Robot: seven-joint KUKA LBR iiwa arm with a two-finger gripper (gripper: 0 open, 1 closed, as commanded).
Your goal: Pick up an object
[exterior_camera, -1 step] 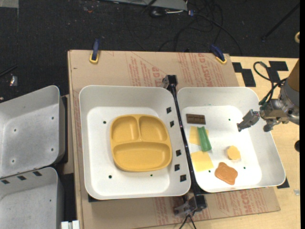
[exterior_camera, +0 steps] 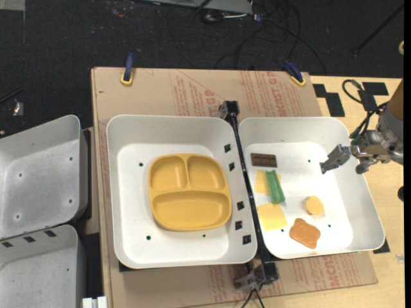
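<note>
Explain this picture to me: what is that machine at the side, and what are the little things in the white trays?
One camera looks down at a slant on a bench with two shallow white bins. The left bin holds a yellow divided plate. The right bin holds toy food: a brown bar, a green stick lying on a pale yellow slice, a second yellow slice, a small round yellow piece and an orange piece. The robot arm enters from the right; its pincer hovers over the right bin's edge and holds nothing.
</note>
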